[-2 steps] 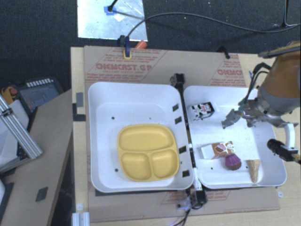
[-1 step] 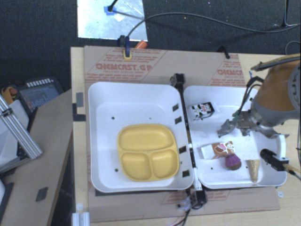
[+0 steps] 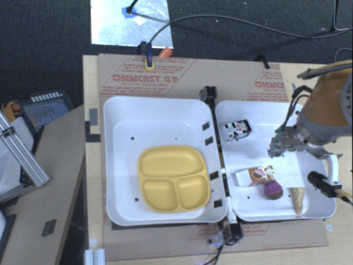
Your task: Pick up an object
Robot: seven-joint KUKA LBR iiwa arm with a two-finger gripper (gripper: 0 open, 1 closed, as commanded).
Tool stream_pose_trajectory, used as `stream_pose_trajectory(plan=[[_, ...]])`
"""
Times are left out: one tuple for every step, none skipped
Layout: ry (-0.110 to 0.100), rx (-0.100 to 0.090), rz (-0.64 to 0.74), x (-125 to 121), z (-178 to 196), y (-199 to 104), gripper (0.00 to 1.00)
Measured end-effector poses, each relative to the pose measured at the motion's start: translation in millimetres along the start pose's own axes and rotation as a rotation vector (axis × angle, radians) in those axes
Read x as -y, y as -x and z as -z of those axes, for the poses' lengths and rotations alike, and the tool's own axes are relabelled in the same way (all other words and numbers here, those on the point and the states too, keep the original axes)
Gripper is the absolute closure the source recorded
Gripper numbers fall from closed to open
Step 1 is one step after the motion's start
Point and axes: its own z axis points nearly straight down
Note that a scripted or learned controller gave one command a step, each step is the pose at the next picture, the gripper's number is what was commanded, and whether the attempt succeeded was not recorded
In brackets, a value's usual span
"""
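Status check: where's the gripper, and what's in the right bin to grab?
Gripper above right bin, nothing seen in it. Pickable there: black-and-white item, small packet, purple object, cone. Yellow tray in left bin.

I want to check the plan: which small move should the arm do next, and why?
Probably move the gripper toward the camera and lower it over the purple toy. It stands above bare floor of the right bin, with nothing seen between its fingers, and the toy, a snack pack and a cone lie nearer the front wall.
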Motion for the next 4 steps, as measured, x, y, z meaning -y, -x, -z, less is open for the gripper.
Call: stream_pose_trajectory(plan=[[0.003, 0.000, 0.004, -7, 45, -1, 1.00], [0.003, 0.000, 0.003, -8, 88, 0, 1.00], [0.000, -0.003, 0.009, 0, 98, -57, 1.00], [-0.002, -0.003, 0.008, 4, 88, -105, 1.00]])
